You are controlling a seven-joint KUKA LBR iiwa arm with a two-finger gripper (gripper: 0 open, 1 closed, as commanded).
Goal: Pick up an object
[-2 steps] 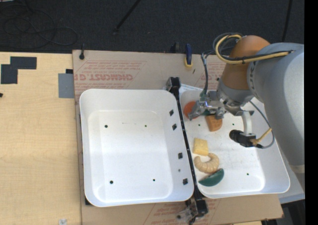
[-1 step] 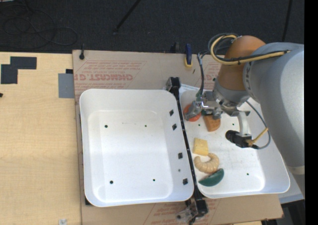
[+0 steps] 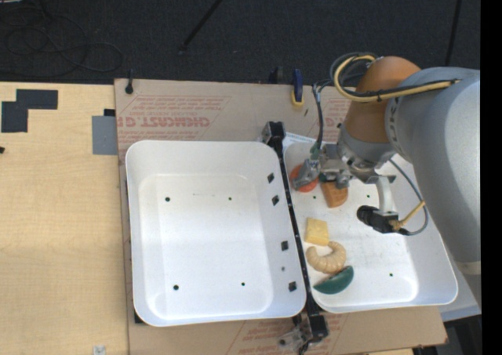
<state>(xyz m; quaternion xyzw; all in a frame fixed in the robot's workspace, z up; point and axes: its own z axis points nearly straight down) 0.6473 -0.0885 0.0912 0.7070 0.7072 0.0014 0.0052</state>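
My gripper (image 3: pixel 328 175) hangs low over the back left part of the right bin (image 3: pixel 423 283). A red-orange round object (image 3: pixel 303 181) lies just to its left, near the bin's left wall. Directly in front of the gripper stands a brown-orange block (image 3: pixel 336 196), touching or nearly touching the gripper. Further forward lie a pale yellow wedge (image 3: pixel 317 231), a beige curved piece (image 3: pixel 328 256) and a dark green flat object (image 3: pixel 336 281).
The left bin (image 3: pixel 149 189) sits beside the right one, with a black divider strip (image 3: pixel 284 212) between them. The grey arm (image 3: pixel 439 150) covers the right bin's back right. A black cable loop (image 3: pixel 384 219) hangs by the wrist.
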